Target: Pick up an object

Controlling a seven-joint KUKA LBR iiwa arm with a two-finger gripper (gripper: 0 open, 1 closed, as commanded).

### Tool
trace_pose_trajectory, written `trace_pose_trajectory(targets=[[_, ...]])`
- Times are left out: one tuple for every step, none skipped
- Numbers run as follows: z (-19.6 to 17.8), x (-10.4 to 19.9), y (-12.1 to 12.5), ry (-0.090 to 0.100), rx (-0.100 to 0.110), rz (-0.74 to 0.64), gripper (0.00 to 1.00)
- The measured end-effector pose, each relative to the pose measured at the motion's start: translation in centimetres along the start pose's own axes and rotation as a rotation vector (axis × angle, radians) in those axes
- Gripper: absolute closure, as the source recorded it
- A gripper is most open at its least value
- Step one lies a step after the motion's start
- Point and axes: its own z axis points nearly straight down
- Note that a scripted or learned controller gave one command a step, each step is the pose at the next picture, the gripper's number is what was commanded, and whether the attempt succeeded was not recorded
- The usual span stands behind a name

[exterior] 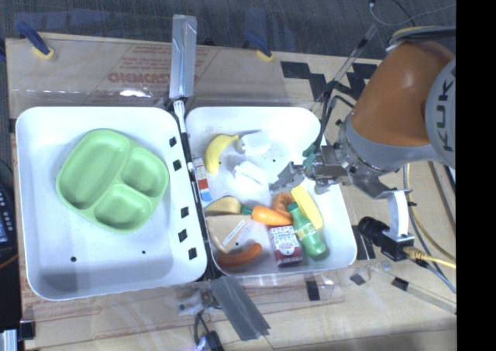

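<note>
- On the wooden surface (93, 59) two shallow white bins sat side by side, seen from above at a slant.
- A left bin (46, 264) held a light green plate (113, 179) with three compartments, lying flat toward the bin's upper middle.
- A right bin (341, 245) held a loose heap of small objects.
- A yellow banana (219, 150) lay near that bin's upper left, curved, with a white crumpled piece (249, 173) just beside it on the right.
- A small carton (201, 175) with red and blue print lay against the divider between the bins.
- An orange carrot (271, 215) lay near the middle, with a red box (285, 245) just below it.
- A green bottle (310, 239) lay tilted beside the red box, and a yellow stick (305, 208) rested across its top.
- A red-orange sausage shape (240, 253) curved along the bin's lower edge, next to a tan slice (225, 231).
- A grey arm (403, 109) with a broad orange band reached in from the right, over the right bin's right rim.
- Its hand (298, 175) hung low over the heap, just above the carrot and the yellow stick.
- Whether the hand was spread or pressed together could not be told, and no object showed between its tips.
</note>
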Motion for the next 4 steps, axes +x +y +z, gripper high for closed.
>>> trace_pose_trajectory(targets=[[6.8, -6.2, 6.1, 0.0, 0.002, -0.008, 0.0], [2.6, -3.9, -0.5, 0.0, -0.002, -0.085, 0.0], [16.7, -6.5, 2.5, 0.0, -0.005, -0.128, 0.0], [18.3, -7.7, 0.5, 0.013, -0.016, -0.166, 0.0]])
